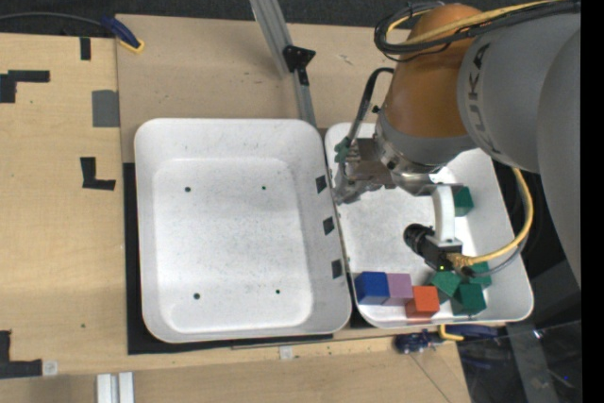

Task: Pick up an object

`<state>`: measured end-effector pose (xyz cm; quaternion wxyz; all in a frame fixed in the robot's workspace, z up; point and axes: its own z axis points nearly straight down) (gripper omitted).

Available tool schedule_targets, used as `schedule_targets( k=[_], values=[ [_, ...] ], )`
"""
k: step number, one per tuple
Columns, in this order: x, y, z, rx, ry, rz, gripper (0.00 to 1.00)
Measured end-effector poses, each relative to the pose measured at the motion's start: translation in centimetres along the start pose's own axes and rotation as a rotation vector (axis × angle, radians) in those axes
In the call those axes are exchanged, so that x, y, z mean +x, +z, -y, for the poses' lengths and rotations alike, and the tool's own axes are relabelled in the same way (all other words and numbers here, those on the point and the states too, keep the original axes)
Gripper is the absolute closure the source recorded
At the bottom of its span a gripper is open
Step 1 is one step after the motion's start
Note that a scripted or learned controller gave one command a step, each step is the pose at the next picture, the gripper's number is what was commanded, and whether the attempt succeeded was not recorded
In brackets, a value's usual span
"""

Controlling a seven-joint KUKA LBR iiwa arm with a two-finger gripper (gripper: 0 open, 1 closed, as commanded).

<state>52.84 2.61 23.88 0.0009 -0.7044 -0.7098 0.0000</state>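
My gripper (347,176) hangs over the left part of the right bin (507,245), close to the wall it shares with the left bin. Nothing shows under it but bare bin floor. Along the right bin's near wall lie a blue cube (373,287), a pale purple block (400,286) and an orange cube (425,300), side by side. To their right sits a cluster of green blocks (468,297). Another green block (461,198) lies near the bin's right side, partly behind the wrist.
The left bin (226,226) stands beside the right one. A slanted metal pole (269,9) rises behind the bins. The large grey and orange arm (444,99) covers the right bin's far half. Black tape marks dot the bench at left.
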Motion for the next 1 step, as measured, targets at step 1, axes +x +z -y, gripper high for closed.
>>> schedule_targets(
  k=[1],
  values=[
    [4.69,1.28,-0.83,0.002,0.001,0.001,1.0]
  ],
)
